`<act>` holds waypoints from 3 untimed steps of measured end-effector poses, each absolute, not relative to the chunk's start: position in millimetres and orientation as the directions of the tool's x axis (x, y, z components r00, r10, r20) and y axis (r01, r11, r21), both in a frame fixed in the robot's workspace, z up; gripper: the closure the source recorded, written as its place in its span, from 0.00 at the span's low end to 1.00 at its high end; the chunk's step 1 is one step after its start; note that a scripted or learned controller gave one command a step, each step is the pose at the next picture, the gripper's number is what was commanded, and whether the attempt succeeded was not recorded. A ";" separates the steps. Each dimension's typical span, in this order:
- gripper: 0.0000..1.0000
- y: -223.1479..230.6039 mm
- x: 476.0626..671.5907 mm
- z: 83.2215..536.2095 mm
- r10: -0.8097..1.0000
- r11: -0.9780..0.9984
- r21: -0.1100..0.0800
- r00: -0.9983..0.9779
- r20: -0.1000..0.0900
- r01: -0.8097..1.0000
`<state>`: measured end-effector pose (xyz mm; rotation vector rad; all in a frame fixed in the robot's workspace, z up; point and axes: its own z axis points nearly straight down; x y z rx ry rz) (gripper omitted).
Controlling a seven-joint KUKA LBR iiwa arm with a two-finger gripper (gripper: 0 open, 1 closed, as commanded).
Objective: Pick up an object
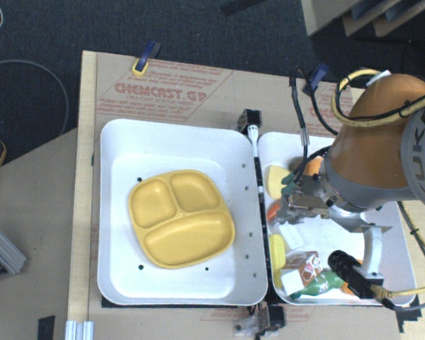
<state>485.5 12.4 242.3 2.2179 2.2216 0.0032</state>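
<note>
From above, we see the gripper (297,204) low in the right bin (407,254); whether it holds anything we cannot tell. Beside it lie a yellow corn cob (277,250) and a packaged snack (309,272). Farther left, a yellow divided plate (181,217) sits in the left bin (122,163).

My arm (386,138) runs off the right edge, so its upper length is cut away. Its bulk covers most of the right bin (408,258), hiding that bin's far wall and much of its floor. My gripper (297,201) sits in shadow under the wrist, too dark and cluttered to read. A yellow piece (275,181) and an orange one (313,167) poke out from under me, their shapes mostly covered. The wrapped items (309,274) at the near end blur together.
</note>
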 end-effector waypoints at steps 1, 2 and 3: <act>1.00 49.8 482.6 220.9 1.000 0.003 -0.005 -0.003 0.002 1.000; 1.00 11.2 487.3 182.1 1.000 -0.005 -0.007 0.005 -0.001 1.000; 1.00 92.2 478.5 198.4 1.000 0.009 0.001 -0.009 0.002 1.000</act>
